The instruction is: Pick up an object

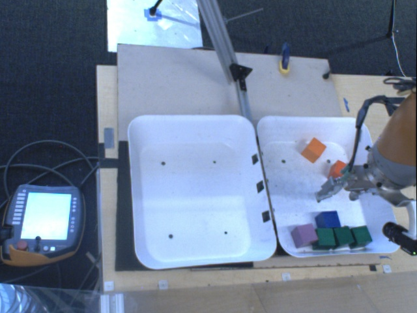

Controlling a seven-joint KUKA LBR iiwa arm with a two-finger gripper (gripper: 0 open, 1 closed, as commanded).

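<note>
My gripper (326, 193) hangs over the right bin (287, 240), its fingers too small and blurred for me to tell whether they are parted or closed, and nothing is visibly held between them. No object is picked up yet. Candidates lie in that bin: an orange block (313, 149) on the far side, a purple block (303, 235), a blue block (328, 219) and green blocks (342, 237) along the near wall. Descent, closure and lift remain.

Robotics lab: teach pendant (40, 225) with cables on dark carpet, two white bins (195, 188) on plywood surface (195, 77), tripod leg (218, 34).
</note>
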